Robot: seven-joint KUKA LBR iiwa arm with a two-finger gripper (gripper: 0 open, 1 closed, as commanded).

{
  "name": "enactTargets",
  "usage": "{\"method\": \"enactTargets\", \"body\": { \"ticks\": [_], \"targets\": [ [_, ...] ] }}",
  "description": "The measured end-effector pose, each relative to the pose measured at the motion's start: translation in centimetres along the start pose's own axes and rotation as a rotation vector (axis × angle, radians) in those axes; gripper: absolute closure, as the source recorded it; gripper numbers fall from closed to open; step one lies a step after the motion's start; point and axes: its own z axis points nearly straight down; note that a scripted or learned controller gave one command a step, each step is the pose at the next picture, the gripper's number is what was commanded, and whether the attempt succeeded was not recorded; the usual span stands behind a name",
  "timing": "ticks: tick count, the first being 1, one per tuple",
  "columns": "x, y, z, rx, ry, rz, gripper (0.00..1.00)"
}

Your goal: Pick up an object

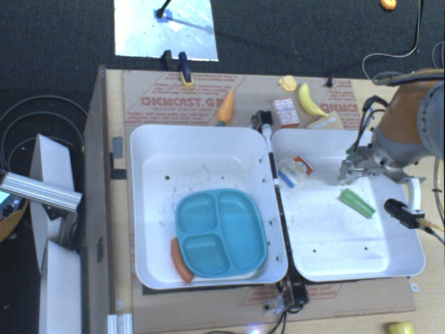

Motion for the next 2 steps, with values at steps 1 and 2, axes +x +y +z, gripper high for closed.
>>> {"method": "enactTargets", "body": {
  "ticks": [1,2],
  "targets": [
    [-2.9,-4.3,-4.3,0.004,0.000,0.007,1.00],
    [-1.9,-1.4,-7.4,0.000,0.000,-0.001,1.00]
  ]
}}
